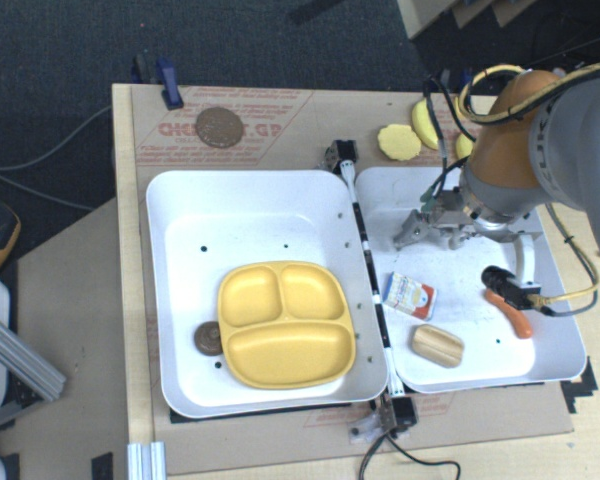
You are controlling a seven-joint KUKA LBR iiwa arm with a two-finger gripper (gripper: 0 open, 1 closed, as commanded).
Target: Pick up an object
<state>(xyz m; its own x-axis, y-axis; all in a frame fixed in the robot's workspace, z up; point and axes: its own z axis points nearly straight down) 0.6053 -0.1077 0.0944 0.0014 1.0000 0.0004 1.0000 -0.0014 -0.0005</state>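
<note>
My gripper [430, 236] hangs low over the far part of the right bin [555, 363], open, with nothing between its fingers. Nearer the front of that bin lie a small white, blue and red packet [409, 296], a tan rounded block [437, 345] and an orange stick [512, 316] at the right. The packet is a short way in front of the gripper, apart from it. In the left bin [175, 228] a yellow divided plate [283, 323] lies flat, with a small brown disc [208, 338] touching its left edge.
On the bench behind the bins sit yellow foam-like pieces [400, 141] near the arm and a brown round disc [218, 126]. A blue clamp [168, 81] grips the far left edge. A black divider rail [365, 258] separates the two bins.
</note>
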